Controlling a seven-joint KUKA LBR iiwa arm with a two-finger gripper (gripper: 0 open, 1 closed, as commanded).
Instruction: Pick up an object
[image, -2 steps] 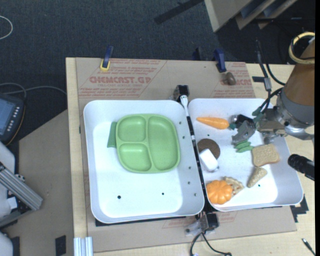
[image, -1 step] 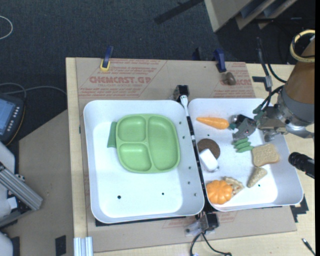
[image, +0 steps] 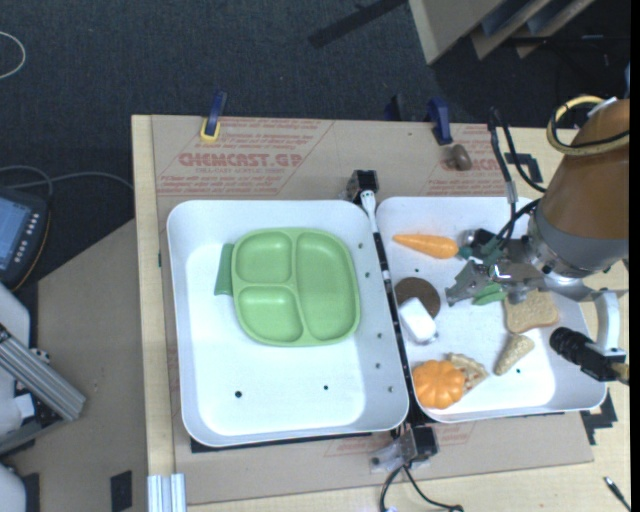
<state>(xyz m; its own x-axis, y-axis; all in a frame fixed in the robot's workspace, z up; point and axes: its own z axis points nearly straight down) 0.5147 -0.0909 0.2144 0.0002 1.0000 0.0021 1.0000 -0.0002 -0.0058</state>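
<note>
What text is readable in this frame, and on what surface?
"CHEMCAST G.P" in large red letters, on the brown board under the bins, behind the left bin.
Smaller red lines of print above and below that brand: too small to read.
More red print on the board behind the right bin: blurred, not readable.
Nothing legible on the green tray, the food items or the gripper.

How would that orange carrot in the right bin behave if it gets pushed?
The carrot looks tapered and rounded, so it would probably roll in an arc. Its smooth, toy-like surface may slip between fingers. It lies apart from other items, so likely moves freely.
</note>
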